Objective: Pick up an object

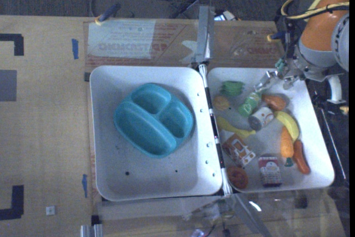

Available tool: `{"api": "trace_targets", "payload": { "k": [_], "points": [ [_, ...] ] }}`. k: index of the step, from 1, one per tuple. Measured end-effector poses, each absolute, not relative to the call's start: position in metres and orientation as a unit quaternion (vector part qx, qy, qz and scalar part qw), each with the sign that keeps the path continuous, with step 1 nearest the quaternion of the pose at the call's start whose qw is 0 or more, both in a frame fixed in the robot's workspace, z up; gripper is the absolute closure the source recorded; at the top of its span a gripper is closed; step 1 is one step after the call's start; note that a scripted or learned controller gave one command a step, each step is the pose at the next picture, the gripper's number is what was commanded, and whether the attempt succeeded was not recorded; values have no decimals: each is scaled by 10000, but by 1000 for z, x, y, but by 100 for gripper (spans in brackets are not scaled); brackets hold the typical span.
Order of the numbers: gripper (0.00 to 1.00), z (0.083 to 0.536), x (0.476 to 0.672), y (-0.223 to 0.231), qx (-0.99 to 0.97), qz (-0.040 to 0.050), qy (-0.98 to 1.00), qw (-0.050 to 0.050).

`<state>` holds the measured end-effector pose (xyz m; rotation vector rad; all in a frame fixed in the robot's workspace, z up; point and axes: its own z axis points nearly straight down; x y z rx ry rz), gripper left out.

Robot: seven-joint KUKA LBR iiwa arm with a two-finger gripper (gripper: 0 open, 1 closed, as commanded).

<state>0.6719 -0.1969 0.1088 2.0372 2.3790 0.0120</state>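
A green bottle (249,103) lay in the right bin (324,164), its long axis slanting from lower left up toward the upper right, its top end pointing at the gripper (273,77). The gripper hung just beyond that end, over the bin's upper part, near but not around the bottle; nothing showed between its fingers, which stood slightly apart. Beside the bottle lay a white can (261,117), a banana (289,124), a carrot (286,145) and a green toy (232,87). The left bin (105,175) held a teal divided plate (153,119).
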Motion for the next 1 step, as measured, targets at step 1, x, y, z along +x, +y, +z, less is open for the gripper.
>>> {"api": "trace_targets", "payload": {
  "k": [1],
  "points": [
    [0, 234, 611, -224, 5959, 6, 8031, 31]
  ]
}}
